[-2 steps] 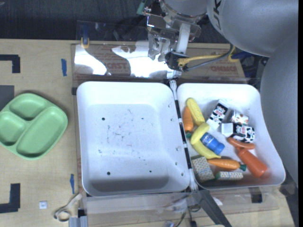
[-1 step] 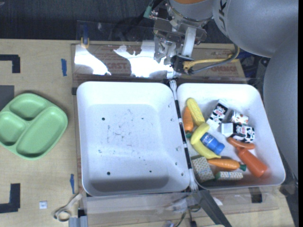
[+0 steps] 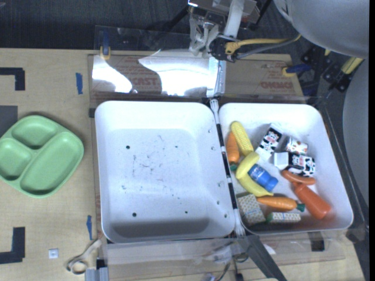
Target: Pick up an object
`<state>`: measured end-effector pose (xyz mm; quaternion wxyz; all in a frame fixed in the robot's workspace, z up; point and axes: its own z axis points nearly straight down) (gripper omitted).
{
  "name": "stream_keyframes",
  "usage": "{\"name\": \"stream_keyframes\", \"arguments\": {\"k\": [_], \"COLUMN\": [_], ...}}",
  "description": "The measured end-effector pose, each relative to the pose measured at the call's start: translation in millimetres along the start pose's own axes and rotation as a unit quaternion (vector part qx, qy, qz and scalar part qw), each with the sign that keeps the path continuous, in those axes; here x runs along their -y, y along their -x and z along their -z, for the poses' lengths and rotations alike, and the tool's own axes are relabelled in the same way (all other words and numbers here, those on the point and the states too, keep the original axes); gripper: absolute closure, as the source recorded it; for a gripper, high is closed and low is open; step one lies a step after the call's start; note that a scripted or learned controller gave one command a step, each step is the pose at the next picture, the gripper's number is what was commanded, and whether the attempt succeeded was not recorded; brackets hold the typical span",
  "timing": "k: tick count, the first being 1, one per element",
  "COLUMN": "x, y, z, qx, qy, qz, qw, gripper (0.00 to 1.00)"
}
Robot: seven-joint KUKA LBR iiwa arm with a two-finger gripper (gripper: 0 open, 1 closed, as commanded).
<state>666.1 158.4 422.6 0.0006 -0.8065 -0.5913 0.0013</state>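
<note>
The right bin [image 3: 333, 151] holds a heap of toy food. A yellow corn cob [image 3: 240, 136] and an orange carrot [image 3: 232, 148] lie against its left wall, with a banana [image 3: 246, 177] and a blue can [image 3: 262, 178] just below them. Two cow-patterned pieces [image 3: 270, 139] [image 3: 302, 163] and a white cube [image 3: 281, 158] sit in the middle. A second carrot [image 3: 277, 202] and a red-orange vegetable [image 3: 313, 203] lie near the front. My gripper [image 3: 201, 40] hangs high behind the bins, above the back wall where they meet, far from every object.
The left bin [image 3: 111, 116] sits beside the right one, sharing a central divider. A green divided plate [image 3: 38, 155] rests on the bench at the far left. The arm's grey body [image 3: 328, 10] fills the upper right corner. Cables trail behind the bins.
</note>
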Motion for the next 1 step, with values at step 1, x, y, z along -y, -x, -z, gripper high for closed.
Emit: {"name": "stream_keyframes", "arguments": {"k": [1], "x": [5.9], "y": [-20.6], "z": [10.8], "qx": [0.0], "qy": [0.001], "qz": [0.079], "qw": [0.9968], "gripper": [1.0]}}
